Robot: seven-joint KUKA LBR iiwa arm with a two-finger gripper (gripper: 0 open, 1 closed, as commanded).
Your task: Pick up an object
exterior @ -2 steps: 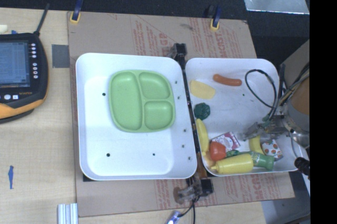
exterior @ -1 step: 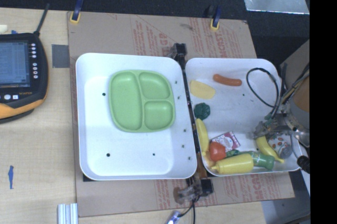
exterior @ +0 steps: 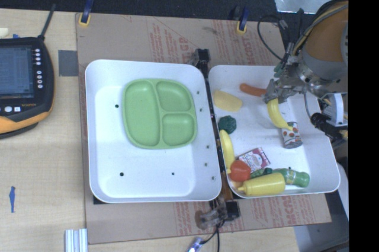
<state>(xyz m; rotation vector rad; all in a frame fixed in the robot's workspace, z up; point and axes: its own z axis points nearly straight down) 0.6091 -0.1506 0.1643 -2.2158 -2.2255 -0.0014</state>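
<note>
My gripper (exterior: 276,92) hangs over the far right part of the right bin (exterior: 317,153). A yellow banana (exterior: 277,114) lies or hangs directly below it, and its upper end meets the gripper's tip. I cannot see whether the banana is gripped or merely beside the tip. An orange carrot (exterior: 253,90) lies just left of the gripper. A small can (exterior: 291,136) stands at the banana's lower end.
The right bin also holds a pale yellow piece (exterior: 228,101), a dark green piece (exterior: 227,124), a second banana (exterior: 225,149), a red packet (exterior: 254,159), a tomato (exterior: 239,171), a yellow bottle (exterior: 263,185) and a green one (exterior: 294,178). A green divided plate (exterior: 160,113) sits in the left bin (exterior: 106,168).
</note>
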